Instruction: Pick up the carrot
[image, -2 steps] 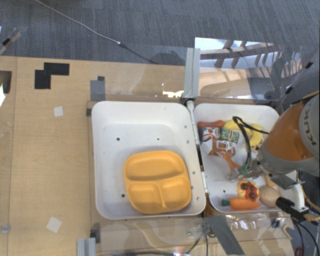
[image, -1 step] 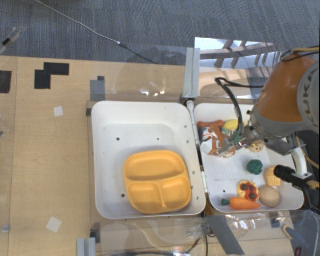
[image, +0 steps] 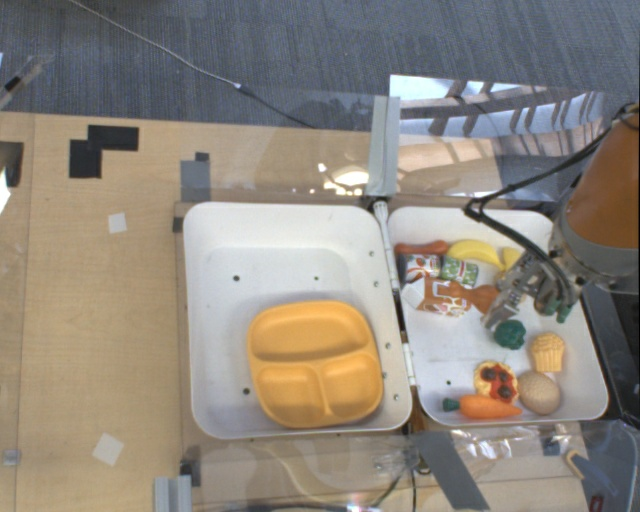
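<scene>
- The carrot lies at the near edge of the right bin, its green end pointing left, just below a small pizza slice and beside a beige egg-like ball.
- The gripper hangs over the bin's middle, above a dark green vegetable; whether its jaws are apart or together cannot be told.
- A banana lies at the far side.
- The left bin holds a yellow divided tray.

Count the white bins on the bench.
2. The left bin holds a yellow divided plate. The right bin holds the toy food, with the carrot near its front edge.
</scene>
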